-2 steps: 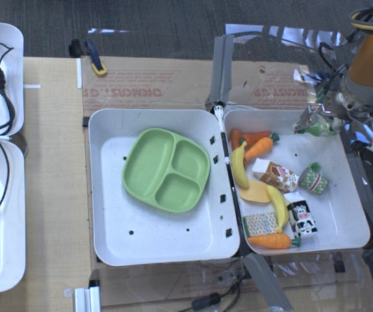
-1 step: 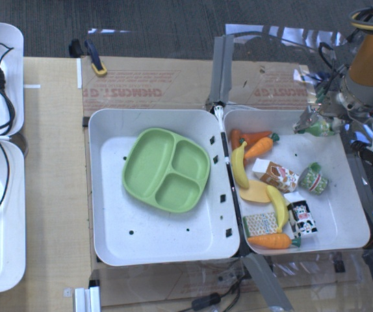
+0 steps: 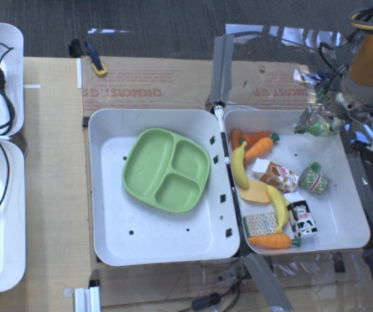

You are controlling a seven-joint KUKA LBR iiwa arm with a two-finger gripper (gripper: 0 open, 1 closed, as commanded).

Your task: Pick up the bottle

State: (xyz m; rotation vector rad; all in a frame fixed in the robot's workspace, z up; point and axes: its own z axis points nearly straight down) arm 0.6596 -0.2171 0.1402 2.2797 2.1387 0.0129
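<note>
We are holding the green bottle (image 3: 319, 127) in our jaws, lifting over the right bin (image 3: 359, 194); grasp done.

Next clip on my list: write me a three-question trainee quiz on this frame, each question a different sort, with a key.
1. True or false: the green divided plate lies in the right bin.
2. Multiple choice: the gripper is seen over which part of the right bin? A) its near left corner B) its far right corner C) its centre
3. Fill in: the two bananas and the carrots lie in the ____ bin.

Key
1. False; it lies in the left bin.
2. B; a pale green thing, perhaps the bottle, sits right by it, but a grasp cannot be told.
3. right
</note>
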